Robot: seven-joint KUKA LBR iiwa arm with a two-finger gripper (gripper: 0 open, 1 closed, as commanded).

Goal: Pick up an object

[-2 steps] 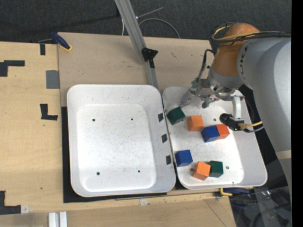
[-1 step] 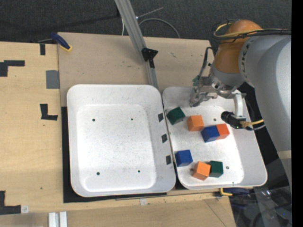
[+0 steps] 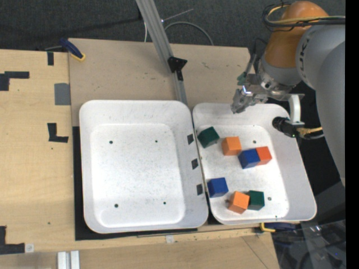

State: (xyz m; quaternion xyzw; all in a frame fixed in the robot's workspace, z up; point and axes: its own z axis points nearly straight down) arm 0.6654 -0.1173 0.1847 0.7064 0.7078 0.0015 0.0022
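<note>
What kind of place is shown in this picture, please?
Probably a robotics lab test bench. A grey robot arm reaches over two shallow white bins, small coloured blocks lie in the right bin, and tape marks sit on the plywood bench top.

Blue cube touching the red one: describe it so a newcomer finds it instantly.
Look in the right bin, toward its right wall. The blue cube sits mid-bin, pressed against a red cube; the other blue cube stands alone, lower left.
</note>
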